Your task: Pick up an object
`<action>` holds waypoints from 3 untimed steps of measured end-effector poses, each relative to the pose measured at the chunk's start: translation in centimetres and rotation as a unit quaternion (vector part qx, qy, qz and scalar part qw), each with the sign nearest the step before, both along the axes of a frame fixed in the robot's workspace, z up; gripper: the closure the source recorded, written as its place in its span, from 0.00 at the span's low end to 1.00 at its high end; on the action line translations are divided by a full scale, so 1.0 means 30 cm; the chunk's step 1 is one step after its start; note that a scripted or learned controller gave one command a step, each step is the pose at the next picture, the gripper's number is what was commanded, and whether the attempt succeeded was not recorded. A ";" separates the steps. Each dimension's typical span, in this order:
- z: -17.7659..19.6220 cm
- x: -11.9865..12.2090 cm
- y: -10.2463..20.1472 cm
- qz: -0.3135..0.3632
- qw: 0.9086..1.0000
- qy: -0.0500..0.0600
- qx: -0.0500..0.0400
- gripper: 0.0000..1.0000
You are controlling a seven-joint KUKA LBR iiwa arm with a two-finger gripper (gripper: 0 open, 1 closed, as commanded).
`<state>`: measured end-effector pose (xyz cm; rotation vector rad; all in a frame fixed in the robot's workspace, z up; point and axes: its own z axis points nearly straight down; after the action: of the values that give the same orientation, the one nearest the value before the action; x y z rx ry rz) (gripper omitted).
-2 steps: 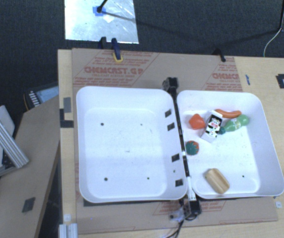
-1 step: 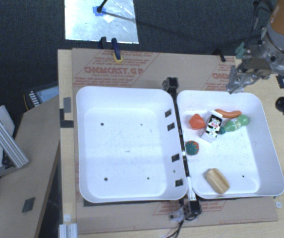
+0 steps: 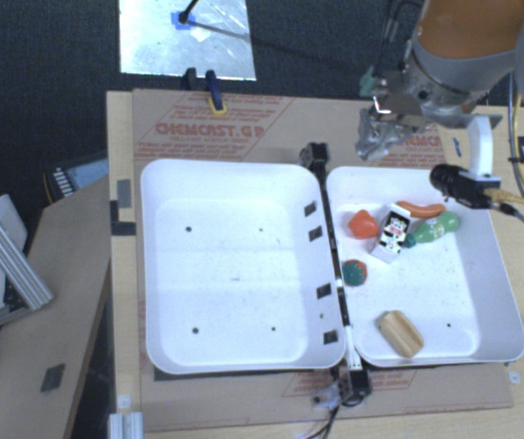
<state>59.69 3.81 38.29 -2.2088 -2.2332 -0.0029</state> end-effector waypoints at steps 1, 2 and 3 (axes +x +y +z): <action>0.089 -0.084 0.519 0.004 1.000 -0.002 0.002 1.00; 0.123 -0.075 0.485 -0.003 1.000 -0.002 0.000 1.00; 0.141 -0.162 0.654 -0.001 1.000 0.000 0.000 1.00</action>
<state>54.83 23.43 42.51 -2.2102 -2.2315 -0.0047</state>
